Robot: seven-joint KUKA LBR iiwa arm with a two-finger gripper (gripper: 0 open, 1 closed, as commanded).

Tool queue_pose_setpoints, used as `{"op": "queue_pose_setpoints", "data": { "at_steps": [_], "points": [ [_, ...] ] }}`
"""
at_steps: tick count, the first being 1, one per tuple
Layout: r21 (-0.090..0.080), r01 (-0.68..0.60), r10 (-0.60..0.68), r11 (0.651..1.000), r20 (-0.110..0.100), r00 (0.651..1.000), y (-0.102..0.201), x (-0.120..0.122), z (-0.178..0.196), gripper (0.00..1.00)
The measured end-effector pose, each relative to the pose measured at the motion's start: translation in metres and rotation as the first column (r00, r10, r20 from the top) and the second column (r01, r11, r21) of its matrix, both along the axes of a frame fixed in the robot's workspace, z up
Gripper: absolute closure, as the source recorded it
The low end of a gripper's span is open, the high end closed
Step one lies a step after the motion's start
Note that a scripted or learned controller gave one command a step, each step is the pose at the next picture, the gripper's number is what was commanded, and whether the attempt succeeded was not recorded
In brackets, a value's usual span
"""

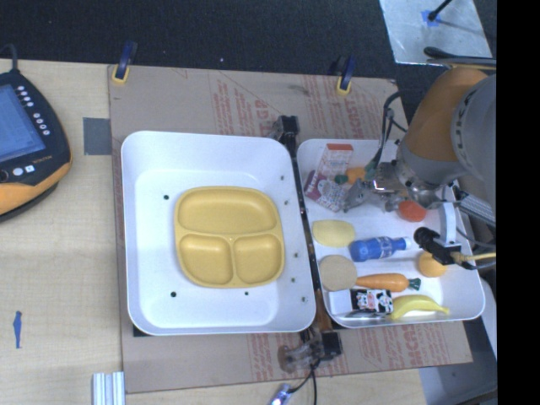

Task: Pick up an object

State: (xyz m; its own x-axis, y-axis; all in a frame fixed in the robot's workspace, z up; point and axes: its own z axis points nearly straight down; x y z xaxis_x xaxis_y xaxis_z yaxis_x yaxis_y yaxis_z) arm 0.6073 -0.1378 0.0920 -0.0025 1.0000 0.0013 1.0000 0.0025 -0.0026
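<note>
The right bin (472,306) holds several small objects. Among them are a red and white packet (331,175), a pale yellow disc (334,232), a blue bottle (377,248), a tan round piece (337,271), a carrot (384,282), a banana (419,309) and a black and white carton (371,301). A red-orange ball (413,211) and an orange fruit (431,266) lie near the right wall. My gripper (369,187) hangs low over the bin's upper part, just right of the packet and beside a small green and orange item (349,175).
The left bin (143,167) carries a yellow divided plate (229,234). A teach pendant (25,137) lies at the bench's left edge. Clamps (343,74) hold the cardboard sheet. The arm's grey body with its orange band (443,112) covers the right bin's upper right corner.
</note>
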Motion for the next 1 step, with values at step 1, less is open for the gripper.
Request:
{"op": "queue_pose_setpoints", "data": {
  "at_steps": [1],
  "points": [
    [-0.001, 0.0, 0.0, 1.0, 0.001, 1.0, -0.0745, 0.0224, 0.0002, 0.0]
  ]
}}
